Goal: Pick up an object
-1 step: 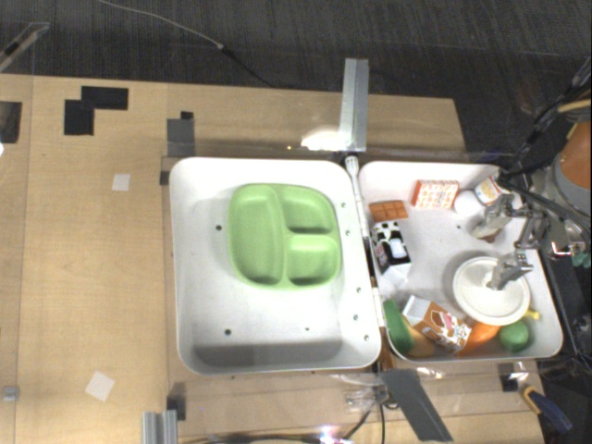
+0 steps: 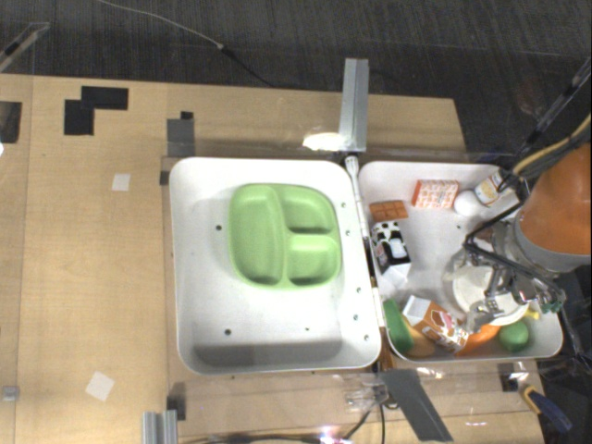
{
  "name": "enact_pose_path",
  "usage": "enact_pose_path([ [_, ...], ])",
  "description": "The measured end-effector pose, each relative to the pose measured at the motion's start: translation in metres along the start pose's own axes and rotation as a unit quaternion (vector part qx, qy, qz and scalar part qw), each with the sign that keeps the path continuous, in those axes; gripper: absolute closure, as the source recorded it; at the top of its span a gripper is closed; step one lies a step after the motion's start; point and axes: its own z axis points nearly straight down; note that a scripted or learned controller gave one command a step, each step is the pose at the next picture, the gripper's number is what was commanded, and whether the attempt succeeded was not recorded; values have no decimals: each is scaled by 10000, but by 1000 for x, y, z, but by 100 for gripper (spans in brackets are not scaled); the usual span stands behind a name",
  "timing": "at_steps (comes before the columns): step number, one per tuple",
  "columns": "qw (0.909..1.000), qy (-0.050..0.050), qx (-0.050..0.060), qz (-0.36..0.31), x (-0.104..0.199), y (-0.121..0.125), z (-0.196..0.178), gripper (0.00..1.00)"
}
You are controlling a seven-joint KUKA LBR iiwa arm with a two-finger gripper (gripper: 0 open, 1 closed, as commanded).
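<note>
We are seeing the grey arm's jaws [image 2: 495, 305] hanging low at the right bin's [image 2: 435, 239] four o'clock corner; whether they are apart we cannot tell. Just beside them, a crumpled orange packet [image 2: 442, 326] is lying among green items.

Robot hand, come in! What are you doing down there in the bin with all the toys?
Hand low in the right bin, near corner. Hovering over the toy pile; nothing seen held. Green tray alone in the left bin.
</note>
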Motion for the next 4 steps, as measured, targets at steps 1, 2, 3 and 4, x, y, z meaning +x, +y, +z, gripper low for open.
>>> enact_pose_path([
  [1, 9994, -82, 147, -309, -30, 35, 19, 0],
  [2, 9935, -296, 167, 1087, -68, 39, 16, 0],
  [3, 9988, -18, 35, 487, -137, 39, 40, 0],
  [4, 9922, -35, 0, 1243, -54, 44, 39, 0],
])
